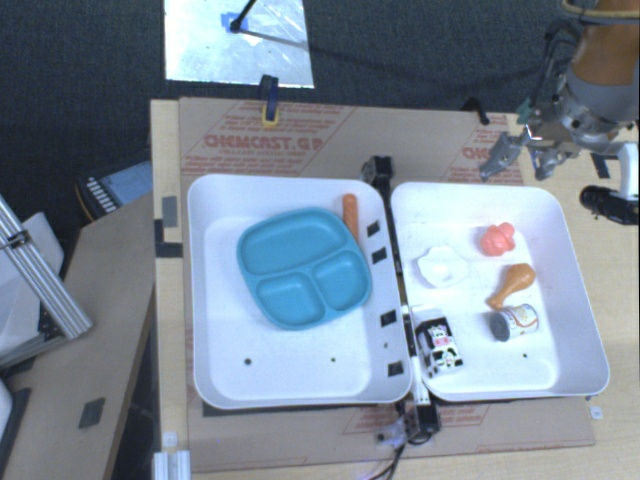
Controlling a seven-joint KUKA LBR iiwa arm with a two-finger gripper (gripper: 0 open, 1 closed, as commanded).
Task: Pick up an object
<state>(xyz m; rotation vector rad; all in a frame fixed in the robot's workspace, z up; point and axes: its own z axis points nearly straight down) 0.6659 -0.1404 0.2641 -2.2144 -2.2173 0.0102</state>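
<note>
Black-and-white toy cow (441, 345) foremost; drumstick (511, 284) aslant, thick end upper-right; empty pincer (519, 158) spread wide beyond right bin (575, 298).

I have one fixed camera, set above the bench (250, 133) and looking down at a slant; it sits far enough back to take in both white bins whole, the left bin (215, 368) and the right bin (570, 368) side by side mid-frame; the dark floor runs along the top; the arm (600, 68) enters at my upper right.
</note>
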